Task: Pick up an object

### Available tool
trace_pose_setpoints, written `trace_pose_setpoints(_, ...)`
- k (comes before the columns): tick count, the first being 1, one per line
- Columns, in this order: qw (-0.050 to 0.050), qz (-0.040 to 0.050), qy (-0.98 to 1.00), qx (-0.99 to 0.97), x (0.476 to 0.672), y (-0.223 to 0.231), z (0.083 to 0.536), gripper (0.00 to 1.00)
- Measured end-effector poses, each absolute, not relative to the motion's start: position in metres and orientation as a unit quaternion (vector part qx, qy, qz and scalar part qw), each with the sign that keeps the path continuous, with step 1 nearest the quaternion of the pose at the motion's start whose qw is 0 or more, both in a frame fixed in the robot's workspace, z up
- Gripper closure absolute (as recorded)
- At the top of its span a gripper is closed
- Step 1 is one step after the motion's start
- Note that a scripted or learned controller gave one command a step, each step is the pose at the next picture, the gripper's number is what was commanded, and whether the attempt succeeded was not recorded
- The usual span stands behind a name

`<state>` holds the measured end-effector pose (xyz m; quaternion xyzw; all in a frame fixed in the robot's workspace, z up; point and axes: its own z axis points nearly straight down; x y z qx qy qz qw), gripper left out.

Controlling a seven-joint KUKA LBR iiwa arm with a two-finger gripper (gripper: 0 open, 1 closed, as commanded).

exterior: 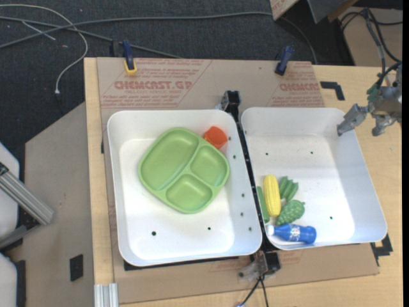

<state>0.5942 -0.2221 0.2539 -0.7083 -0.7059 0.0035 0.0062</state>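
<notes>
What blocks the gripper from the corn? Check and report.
Nothing visible does. The gripper sits at the right bin's far right edge, and bare bin floor lies between it and the corn.

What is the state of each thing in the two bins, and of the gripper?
green divided plate: flat in the left bin, compartments bare.
orange object: beside the plate's far edge.
toy corn: lying in the right bin.
blue bottle: on its side.
gripper: open, holding nothing.
</notes>
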Motion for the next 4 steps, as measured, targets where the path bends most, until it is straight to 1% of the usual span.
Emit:
trace_pose_setpoints(1,0.0,0.0,-0.707,-0.707,0.597,-0.221,0.262,0.0)
trace_pose_setpoints(2,0.002,0.001,-0.707,-0.707,0.595,-0.223,0.22,0.0)
trace_pose_setpoints(4,0.004,0.0015,-0.708,-0.706,0.593,-0.213,0.095,0.0)
